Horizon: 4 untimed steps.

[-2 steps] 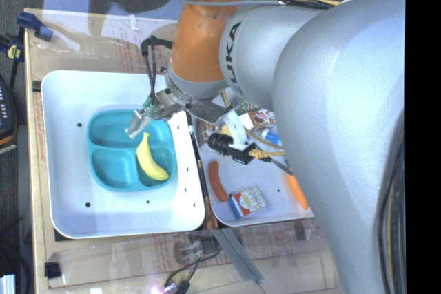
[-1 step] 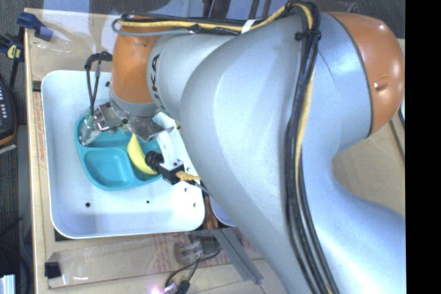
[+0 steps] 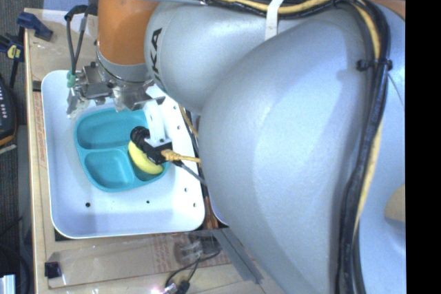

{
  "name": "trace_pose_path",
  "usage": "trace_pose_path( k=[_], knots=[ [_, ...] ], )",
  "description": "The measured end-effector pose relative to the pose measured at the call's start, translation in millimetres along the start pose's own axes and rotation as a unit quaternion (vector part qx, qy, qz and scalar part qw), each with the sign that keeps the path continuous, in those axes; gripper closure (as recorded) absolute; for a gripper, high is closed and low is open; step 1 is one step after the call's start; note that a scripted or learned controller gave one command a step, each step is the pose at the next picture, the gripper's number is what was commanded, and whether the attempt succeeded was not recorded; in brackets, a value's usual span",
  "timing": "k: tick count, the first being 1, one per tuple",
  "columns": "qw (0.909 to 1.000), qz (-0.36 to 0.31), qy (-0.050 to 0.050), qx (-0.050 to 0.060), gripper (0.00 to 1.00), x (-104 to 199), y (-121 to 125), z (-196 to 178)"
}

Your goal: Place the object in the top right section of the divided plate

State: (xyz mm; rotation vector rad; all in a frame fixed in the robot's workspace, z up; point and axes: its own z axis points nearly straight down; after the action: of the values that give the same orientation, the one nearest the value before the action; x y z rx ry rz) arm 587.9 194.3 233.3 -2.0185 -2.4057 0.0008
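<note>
The yellow object, rounded and possibly a lemon, lies in the teal divided plate, in the small section on the plate's right side, against its rim. The plate sits in the white bin. The gripper hangs over the plate's far edge, apart from the object and not holding it. Whether it is open or closed I cannot tell, since the wrist and the bulk of the grey arm hide its underside.

The object appears to be set down already, so the step in hand is probably a clean retreat. The safest way out is straight up, clear of the plate's rim, before any sideways travel, so that nothing nudges the plate or rolls the object over the low divider. A round thing like this may shift at a light touch.
</note>
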Motion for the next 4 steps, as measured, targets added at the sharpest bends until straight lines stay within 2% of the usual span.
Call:
trace_pose_path(
  k=[1, 2, 3, 4],
  knots=[
    [0.9997, -0.025, 0.000, -0.001, 0.00, -31, 59, -199],
    [0.9998, 0.021, -0.001, 0.003, 0.00, -23, -46, -61],
    [1.0000, 0.004, 0.000, 0.000, 0.00, -12, 28, -209],
    [0.9996, 0.028, -0.001, 0.002, 0.00, -21, -54, -110]
  ],
)
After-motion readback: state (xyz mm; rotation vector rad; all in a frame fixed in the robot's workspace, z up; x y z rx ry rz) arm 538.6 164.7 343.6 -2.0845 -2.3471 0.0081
